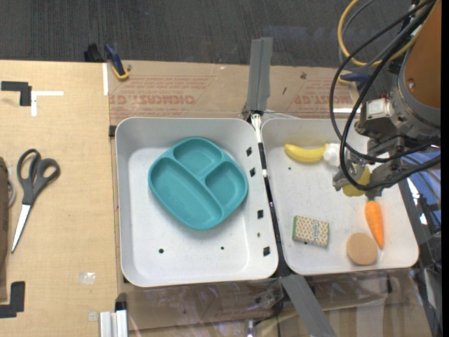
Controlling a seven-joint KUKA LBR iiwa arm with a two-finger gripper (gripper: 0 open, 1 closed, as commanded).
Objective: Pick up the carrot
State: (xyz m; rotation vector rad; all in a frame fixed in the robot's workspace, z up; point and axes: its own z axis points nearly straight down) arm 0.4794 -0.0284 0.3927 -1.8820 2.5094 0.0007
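1 carrot [374,222] near right bin [337,267] edge | pincer [356,181] just above | grip state unclear

Hand [356,177] perhaps hiding a yellow object [363,177].

The arm [421,69] reaches in from the right, its end effector [359,180] hanging low, pointing down.
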